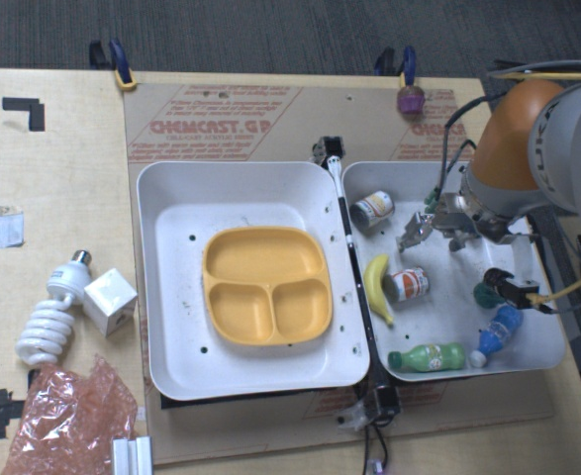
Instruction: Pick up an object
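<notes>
We'd guess the target is the small can [407,285] lying on its side near the middle of the right bin [547,349], since the gripper [416,232] hangs just above it with nothing between its fingers. They look spread a bit, metal tips apart, though it's small in the frame so we wouldn't swear to how wide.

What worries us: that can is a smooth cylinder on its side, so a pinch off-centre could just roll it away. The banana [375,287] sits right beside it, touching or nearly, so a finger could come down on that curved yellow thing instead, or shove both.

A second can [373,209] lies up near the bin's left wall, also tipped over. Along the near edge there's a green bottle [428,358], glossy and rounded, and a blue bottle [495,332] tilted next to it. Both slippery shapes, we'd bet.

The left bin [171,265] holds a yellow divided tray [267,285], matte plastic with three compartments.
</notes>
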Motion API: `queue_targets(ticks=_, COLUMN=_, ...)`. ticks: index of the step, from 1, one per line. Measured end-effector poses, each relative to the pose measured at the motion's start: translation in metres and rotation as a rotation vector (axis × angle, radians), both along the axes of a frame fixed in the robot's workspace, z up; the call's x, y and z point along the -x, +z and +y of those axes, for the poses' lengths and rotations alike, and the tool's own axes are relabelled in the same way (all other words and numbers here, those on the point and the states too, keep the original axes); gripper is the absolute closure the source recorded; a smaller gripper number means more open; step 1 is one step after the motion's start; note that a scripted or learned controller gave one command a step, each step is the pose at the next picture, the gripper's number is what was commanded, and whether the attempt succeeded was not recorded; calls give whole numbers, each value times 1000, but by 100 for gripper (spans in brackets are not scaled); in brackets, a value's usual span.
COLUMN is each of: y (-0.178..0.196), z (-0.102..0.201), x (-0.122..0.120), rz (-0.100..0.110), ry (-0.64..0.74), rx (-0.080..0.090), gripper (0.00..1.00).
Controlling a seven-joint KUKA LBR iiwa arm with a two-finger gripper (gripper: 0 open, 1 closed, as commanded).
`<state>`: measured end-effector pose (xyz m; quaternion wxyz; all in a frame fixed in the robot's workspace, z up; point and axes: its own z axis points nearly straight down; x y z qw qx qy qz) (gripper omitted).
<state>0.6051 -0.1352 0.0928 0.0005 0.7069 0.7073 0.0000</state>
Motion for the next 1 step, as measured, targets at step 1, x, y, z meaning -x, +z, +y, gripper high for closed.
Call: queue_targets(ticks=1, y=0, z=39, x=44, rz=1, ry=-1, rx=-1, gripper=0)
